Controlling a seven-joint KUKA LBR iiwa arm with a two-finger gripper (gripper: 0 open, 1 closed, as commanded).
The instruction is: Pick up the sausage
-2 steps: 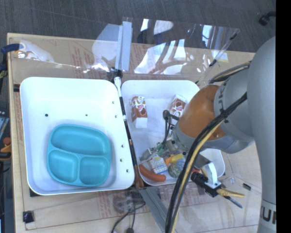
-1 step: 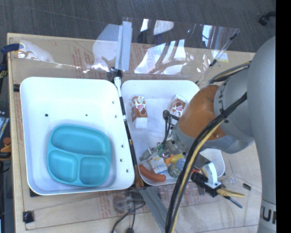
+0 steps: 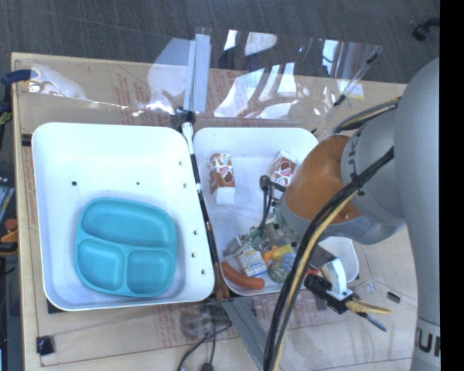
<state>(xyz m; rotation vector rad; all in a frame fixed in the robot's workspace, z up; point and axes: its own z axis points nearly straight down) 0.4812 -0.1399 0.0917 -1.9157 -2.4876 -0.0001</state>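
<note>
Camera view: the left bin (image 3: 54,207) holds a blue divided plate (image 3: 127,246) and has plenty of bare floor around it. Across the shared rim, the right bin (image 3: 247,141) is far busier. Two brown-and-white cartons (image 3: 222,175) stand near its back. The sausage (image 3: 243,277) lies on its side at the near left corner, close against the front wall, with a heap of small packets (image 3: 254,260) touching its far side.

The sausage looks like a light toy, smooth-skinned and rounded, so it will probably slip or roll under a careless pinch. The best hold seems to be across its middle, squeezing its narrow width, though the wall and the packets leave little space on either side.

The gripper (image 3: 269,238) hangs just above the heap, under the orange-banded arm (image 3: 325,188); whether the jaws are apart or together cannot be told. Brown board forms the surface (image 3: 100,91), with clear sheeting at the back.
</note>
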